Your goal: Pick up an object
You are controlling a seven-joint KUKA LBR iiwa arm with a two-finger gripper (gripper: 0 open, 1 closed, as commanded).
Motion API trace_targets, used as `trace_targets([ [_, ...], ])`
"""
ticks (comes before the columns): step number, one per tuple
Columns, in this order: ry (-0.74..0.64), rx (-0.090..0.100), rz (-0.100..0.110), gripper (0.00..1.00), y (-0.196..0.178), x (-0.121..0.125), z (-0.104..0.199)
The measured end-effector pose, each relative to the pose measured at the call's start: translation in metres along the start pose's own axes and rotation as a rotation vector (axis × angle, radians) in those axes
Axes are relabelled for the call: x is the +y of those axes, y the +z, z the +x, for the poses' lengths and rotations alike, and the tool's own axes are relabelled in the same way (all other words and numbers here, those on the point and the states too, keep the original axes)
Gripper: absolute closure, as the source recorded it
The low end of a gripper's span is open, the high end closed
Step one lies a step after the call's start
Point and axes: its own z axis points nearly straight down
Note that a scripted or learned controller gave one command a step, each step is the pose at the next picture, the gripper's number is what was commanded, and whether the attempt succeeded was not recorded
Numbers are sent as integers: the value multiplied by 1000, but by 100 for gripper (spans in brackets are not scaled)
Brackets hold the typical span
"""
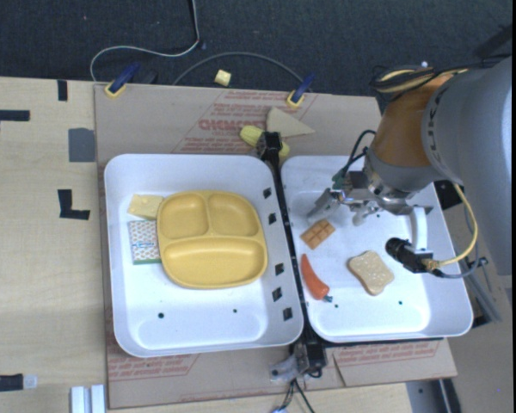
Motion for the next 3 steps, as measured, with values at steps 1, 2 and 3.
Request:
trace_targets([
  [1, -2, -2, -6, 0, 49, -12, 3],
  [2, -1, -3, -9, 100, 35, -11, 2],
  [3, -7, 4, -2, 100, -55, -67, 89],
])
